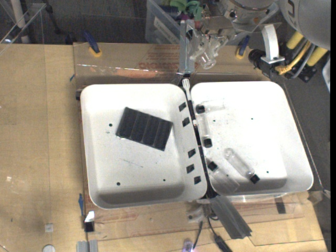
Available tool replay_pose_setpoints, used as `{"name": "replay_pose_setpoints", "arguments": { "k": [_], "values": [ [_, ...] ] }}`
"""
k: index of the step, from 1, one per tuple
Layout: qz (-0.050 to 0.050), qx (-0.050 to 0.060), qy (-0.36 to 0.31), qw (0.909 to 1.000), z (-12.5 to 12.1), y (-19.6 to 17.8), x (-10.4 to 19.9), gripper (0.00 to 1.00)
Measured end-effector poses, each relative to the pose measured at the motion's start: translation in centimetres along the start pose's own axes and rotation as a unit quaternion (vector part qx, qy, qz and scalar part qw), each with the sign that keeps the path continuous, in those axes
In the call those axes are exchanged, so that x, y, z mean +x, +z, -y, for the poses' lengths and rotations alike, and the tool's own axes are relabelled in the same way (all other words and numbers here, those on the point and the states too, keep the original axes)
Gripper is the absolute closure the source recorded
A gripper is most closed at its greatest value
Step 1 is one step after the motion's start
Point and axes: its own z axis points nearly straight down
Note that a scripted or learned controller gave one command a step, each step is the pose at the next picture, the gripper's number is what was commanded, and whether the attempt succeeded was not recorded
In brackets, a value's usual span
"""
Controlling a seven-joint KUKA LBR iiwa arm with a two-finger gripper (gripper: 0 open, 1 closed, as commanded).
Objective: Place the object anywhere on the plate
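A dark, ribbed rectangular plate [144, 128] lies flat in the left bin [100, 104], slightly left of its middle and turned a little. In the right bin [273, 114] a clear tube with a black cap [240, 166] lies near the front. Another clear tube with black ends [203, 125] rests along the divider. My gripper [207, 49] hangs above the back edge of the bins, near the divider's far end. A clear, glassy piece [206, 58] shows right under it, but blur hides whether it is held.
A divider [191, 140] with black marks runs between the bins. A clear box of colourful items [170, 7] stands behind them. Yellow cables [299, 56] hang at the back right. Blue clamps [93, 49] sit on the bench's back edge.
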Motion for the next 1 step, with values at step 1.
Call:
{"name": "replay_pose_setpoints", "arguments": {
  "k": [1],
  "values": [
    [0.0, 0.003, 0.146, 0.9893, -0.03, 2.75, -1.8, 1.0]
  ]
}}
